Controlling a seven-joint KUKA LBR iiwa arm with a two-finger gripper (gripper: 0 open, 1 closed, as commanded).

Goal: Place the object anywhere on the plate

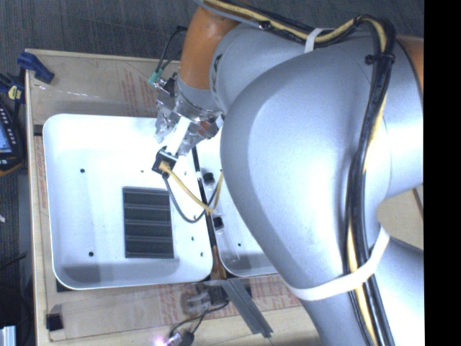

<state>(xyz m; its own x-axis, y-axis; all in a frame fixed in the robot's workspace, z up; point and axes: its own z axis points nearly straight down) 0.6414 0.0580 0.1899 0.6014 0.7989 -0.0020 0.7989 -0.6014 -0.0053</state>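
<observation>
Grey arm (310, 164) hiding most of right bin (245, 262), claw (168, 130) over left bin (86, 157), its state unclear, ribbed slab (148, 222), perhaps the plate

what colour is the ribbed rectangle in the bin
The rectangle is dark grey, seen best in the camera view.

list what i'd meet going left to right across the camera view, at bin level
black device → left bin → ribbed plate → right bin → arm
</observation>
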